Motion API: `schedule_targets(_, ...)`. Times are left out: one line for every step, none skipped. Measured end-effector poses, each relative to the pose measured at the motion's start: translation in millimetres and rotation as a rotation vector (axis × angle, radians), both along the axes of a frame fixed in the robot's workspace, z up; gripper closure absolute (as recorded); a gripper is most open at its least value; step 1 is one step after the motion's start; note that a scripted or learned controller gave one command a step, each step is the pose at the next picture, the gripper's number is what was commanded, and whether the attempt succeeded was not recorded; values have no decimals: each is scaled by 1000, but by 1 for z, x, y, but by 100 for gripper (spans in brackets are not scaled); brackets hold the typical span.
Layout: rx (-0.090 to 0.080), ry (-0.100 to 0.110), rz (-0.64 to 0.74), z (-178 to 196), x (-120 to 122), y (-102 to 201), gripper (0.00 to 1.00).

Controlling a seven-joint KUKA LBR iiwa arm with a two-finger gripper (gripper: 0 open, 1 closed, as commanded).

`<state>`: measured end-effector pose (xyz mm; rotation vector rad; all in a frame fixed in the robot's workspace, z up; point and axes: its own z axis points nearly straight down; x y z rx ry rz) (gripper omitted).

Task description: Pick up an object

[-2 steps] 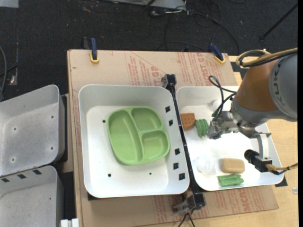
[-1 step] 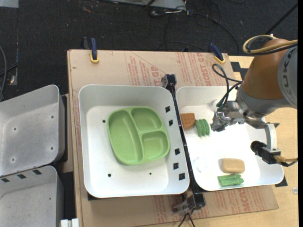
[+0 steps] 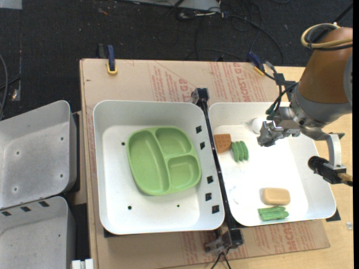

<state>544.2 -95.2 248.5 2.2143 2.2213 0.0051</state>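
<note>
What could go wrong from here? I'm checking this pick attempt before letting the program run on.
1. The gripper hangs over bare floor of the right white bin, apart from every item, so closing here would likely catch nothing.
2. The orange block and ridged green piece lie close together by the divider; a grasp there may nudge one aside.
3. The tan block and flat green piece sit near the front wall, leaving little finger room.
</note>
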Motion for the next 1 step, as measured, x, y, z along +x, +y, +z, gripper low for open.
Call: schedule_targets(2, 5, 4, -1, 3, 48, 100)
